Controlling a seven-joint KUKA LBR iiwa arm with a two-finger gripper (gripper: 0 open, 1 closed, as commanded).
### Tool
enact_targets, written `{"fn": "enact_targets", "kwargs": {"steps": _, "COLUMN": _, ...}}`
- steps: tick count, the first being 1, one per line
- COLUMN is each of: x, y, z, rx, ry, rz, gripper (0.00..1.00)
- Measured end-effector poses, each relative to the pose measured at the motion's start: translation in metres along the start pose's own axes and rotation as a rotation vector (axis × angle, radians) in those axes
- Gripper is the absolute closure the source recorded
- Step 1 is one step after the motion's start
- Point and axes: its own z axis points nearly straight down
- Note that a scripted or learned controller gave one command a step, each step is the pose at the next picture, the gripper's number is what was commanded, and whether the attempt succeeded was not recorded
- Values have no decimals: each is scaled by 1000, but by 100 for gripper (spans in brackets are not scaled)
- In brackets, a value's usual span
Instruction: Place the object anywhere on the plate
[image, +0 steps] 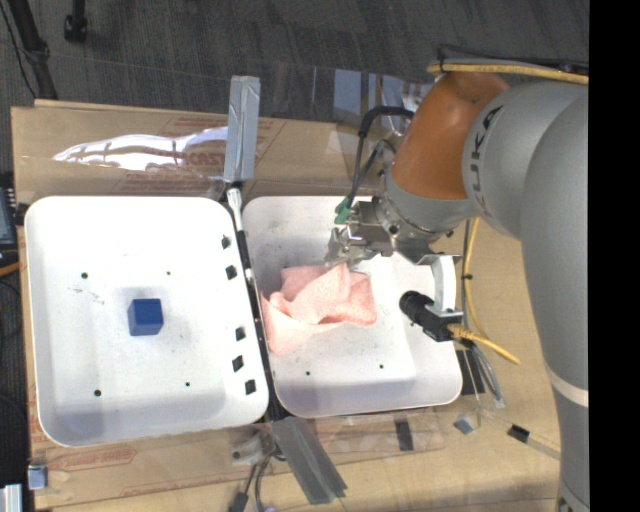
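Two white bins sit side by side. A blue block (146, 316) lies in the left bin (60, 240). The gripper (345, 250) pinches a pink cloth (318, 306) in the right bin (430, 375).

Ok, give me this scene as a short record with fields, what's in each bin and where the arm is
left bin: holds one blue cube, lying alone near the bin's middle
right bin: holds a crumpled pink cloth, towards the bin's left side
arm: reaches in from the right, over the right bin
pincer: at the cloth's upper edge; whether it grips the cloth cannot be told
plate: none that I can make out
cube and cloth: apart, in separate bins
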Motion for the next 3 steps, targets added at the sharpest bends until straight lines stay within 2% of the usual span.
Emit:
{"fn": "enact_targets", "kwargs": {"steps": 1, "x": 2, "y": 0, "z": 10, "rx": 1, "ry": 0, "rz": -9, "gripper": 100}}
{"fn": "enact_targets", "kwargs": {"steps": 3, "x": 99, "y": -3, "z": 25, "rx": -1, "ry": -2, "rz": -817, "gripper": 100}}
